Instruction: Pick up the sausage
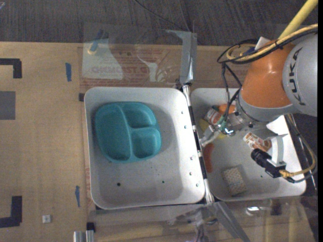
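Camera view: teal divided plate (128,131) in left bin (101,188).

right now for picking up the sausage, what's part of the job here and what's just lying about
Belongs to the job:
- reddish sausage-like piece by the right bin's left wall
- gripper, low over the right bin

Just lying about:
- teal divided plate in the left bin
- tan speckled block
- orange-and-white item under the arm

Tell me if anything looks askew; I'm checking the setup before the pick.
Nothing stands out. The teal divided plate lies flat in the left bin, slightly rotated. The arm's gripper hangs over the right bin, near a tan sponge.
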